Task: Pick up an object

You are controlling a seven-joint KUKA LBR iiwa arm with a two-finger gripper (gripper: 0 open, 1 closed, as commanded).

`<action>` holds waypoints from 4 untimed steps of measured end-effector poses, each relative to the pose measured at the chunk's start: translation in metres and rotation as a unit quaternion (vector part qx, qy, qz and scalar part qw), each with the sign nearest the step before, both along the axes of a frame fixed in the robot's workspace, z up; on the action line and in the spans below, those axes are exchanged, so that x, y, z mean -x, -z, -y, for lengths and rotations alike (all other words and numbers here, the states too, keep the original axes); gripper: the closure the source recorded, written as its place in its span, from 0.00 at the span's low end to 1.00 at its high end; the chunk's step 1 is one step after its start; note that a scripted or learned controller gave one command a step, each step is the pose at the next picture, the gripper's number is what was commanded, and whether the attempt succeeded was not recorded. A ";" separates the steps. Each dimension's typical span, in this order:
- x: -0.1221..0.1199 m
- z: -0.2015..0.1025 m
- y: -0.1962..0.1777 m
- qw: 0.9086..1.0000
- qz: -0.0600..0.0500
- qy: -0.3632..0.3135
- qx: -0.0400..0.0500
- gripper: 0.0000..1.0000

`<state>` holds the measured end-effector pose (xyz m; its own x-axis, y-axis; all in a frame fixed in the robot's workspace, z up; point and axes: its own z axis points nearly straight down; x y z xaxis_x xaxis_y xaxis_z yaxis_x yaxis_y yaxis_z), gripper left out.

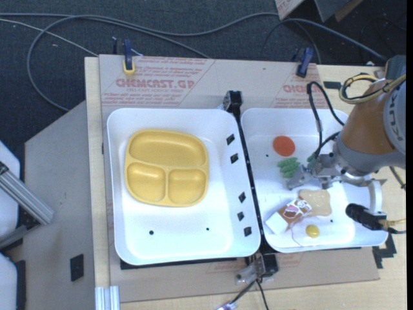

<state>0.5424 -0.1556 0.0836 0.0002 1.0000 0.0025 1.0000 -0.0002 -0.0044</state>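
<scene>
The end effector (308,173) is seen low in the right bin (335,118), but whether it is open or closed cannot be told. A green leafy piece (290,167) lies just beside it, a pale bread-like slice (315,202) just below, a red round piece (283,145) a little beyond. The slice is judged light, fairly stiff and flat; its opposite edges would be best pinched. The green piece looks small, light and irregular.

1 fixed camera looks down at a slant from above the bench (174,73), far enough back to take in both white bins (122,192) side by side, with the arm (368,131) entering from the right edge.
</scene>
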 end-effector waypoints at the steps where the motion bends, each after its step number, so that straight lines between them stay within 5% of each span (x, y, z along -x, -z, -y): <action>1: -0.001 0.000 -0.012 1.000 0.002 0.000 0.000 1.00; 3: -0.003 0.007 -0.121 1.000 0.005 -0.001 0.002 1.00; 4: -0.012 -0.040 -0.116 1.000 0.002 -0.003 0.000 1.00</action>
